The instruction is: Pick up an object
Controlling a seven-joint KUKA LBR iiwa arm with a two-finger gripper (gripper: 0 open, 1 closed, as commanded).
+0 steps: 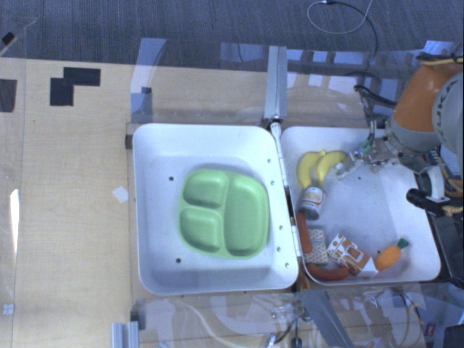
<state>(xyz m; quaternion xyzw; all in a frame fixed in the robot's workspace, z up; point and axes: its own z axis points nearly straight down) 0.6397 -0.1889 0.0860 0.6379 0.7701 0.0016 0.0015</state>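
Note:
The right bin (406,216) holds a yellow banana (319,165) at its back left. A small jar with a grey lid (312,201) lies just below the banana. A reddish-brown sausage (308,249) runs along the bin's left and front wall, a small orange-and-white carton (346,252) sits beside it, and an orange toy carrot (390,256) lies at the front right. My gripper (359,156) hangs low over the back of this bin, just right of the banana's tip. Nothing is visibly held in it.
The left bin (156,209) holds a green divided plate (223,212). A metal divider post (274,85) stands between the two bins at the back. The grey arm with its orange band (420,100) comes in over the right bin's back right corner.

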